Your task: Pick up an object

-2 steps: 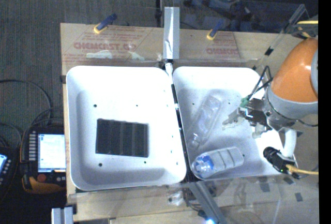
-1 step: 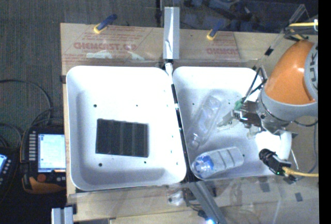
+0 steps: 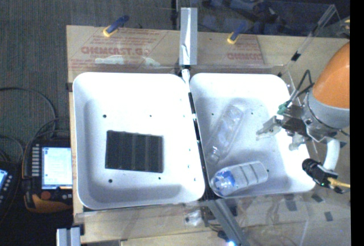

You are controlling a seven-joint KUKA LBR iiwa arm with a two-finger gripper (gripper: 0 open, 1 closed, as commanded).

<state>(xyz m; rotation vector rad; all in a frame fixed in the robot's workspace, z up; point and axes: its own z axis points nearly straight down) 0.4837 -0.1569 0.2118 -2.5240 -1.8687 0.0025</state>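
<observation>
The fingers [image 3: 272, 128] hang over the right bin [image 3: 284, 88] at about 3 o'clock of its floor; whether they are wide or narrow cannot be told, and nothing shows between them. Just to their 9 o'clock lies a clear plastic bottle [image 3: 227, 125], tilted lengthwise. At 7 o'clock from the fingers a second bottle with a blue cap [image 3: 240, 176] rests near the bin's front wall. In the left bin [image 3: 85, 97], well apart, lies a flat black ribbed block [image 3: 134, 151].
</observation>
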